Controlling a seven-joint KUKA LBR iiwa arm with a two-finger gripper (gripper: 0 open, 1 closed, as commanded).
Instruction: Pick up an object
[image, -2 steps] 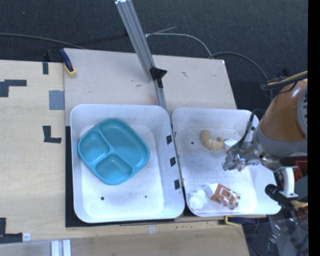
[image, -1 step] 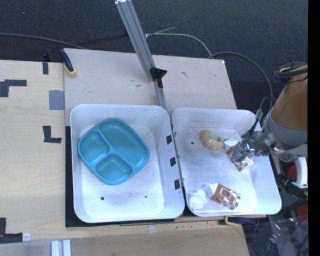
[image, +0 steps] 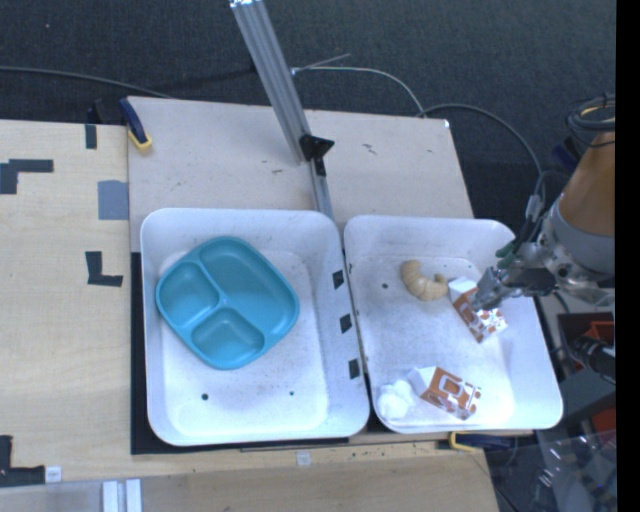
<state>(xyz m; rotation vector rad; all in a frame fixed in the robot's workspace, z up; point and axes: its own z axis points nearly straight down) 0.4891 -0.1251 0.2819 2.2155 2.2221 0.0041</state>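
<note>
My claw (image: 492, 293) sits low in the right bin (image: 530, 390), right at the small orange-and-white carton (image: 482, 318) beside the tan croissant-shaped toy (image: 424, 281). Whether it is apart or clamped, I cannot tell. I judge this the grasp step; next calls for a straight lift to check the hold.
</note>
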